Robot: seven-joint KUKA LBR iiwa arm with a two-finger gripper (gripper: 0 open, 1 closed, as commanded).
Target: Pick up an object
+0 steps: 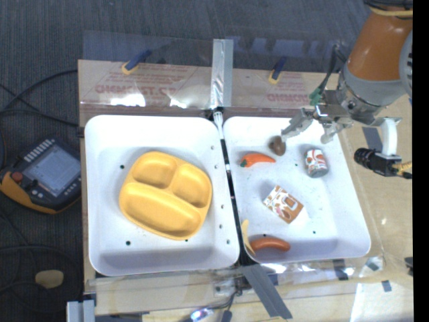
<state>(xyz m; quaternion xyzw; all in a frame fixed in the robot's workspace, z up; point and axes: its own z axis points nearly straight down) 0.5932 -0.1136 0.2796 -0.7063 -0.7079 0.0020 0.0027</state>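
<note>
My gripper [310, 130] hangs over the back of the right bin [348, 200], its two fingers spread open with nothing between them. Below its left finger lies a small brown lump [277, 145]. An orange carrot-shaped toy [256, 159] rests to the left of that. A small red and white can [316, 162] lies just below the right finger. A white and orange packet [284, 204] sits in the bin's middle. A red sausage [269, 244] lies at the front edge.
The left bin [100, 180] holds a yellow divided tray [166, 194]. A metal divider post [221, 72] stands between the bins at the back. A handheld pendant [40, 174] lies on the floor to the left.
</note>
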